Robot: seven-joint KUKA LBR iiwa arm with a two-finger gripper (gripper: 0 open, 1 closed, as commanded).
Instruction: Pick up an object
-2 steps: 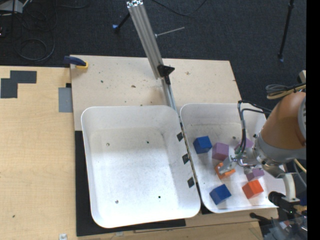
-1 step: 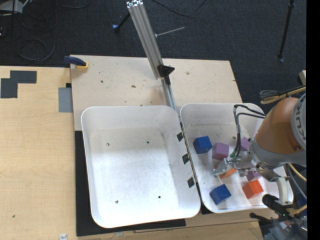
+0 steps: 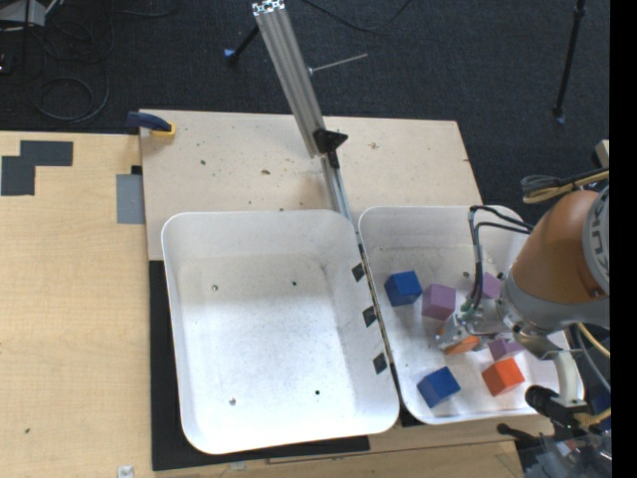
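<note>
1. The arm [image 3: 557, 257] comes in from 3 o'clock, its orange band over the right bin [image 3: 418, 229], and bends down into that bin's middle.
2. The gripper [image 3: 464, 329] sits low among the blocks, near the bin floor. Its metal parts blur together with a small orange piece beneath it; whether it is spread or closed, or has hold of anything, cannot be told.
3. A purple block [image 3: 438, 301] lies just beside the gripper at its 10 o'clock.
4. A blue block [image 3: 403, 287] lies at 9 o'clock of the purple one, close to the divider between the bins.
5. A second blue block [image 3: 438, 385] rests near the bin's front rim, at 7 o'clock of the gripper, apart from the others.
6. An orange-red block [image 3: 504, 374] lies at 4 o'clock of the gripper, near the front right corner.
7. A smaller purple block [image 3: 504, 348] sits just above the orange-red one, touching or nearly touching it; another purple piece [image 3: 489, 287] shows at the gripper's 1 o'clock, partly hidden by the arm.
8. The left bin [image 3: 189, 257] shows only dark specks on its white floor.
9. A slanted aluminium bar [image 3: 295, 68] runs from 12 o'clock down toward the join of the two bins.
</note>
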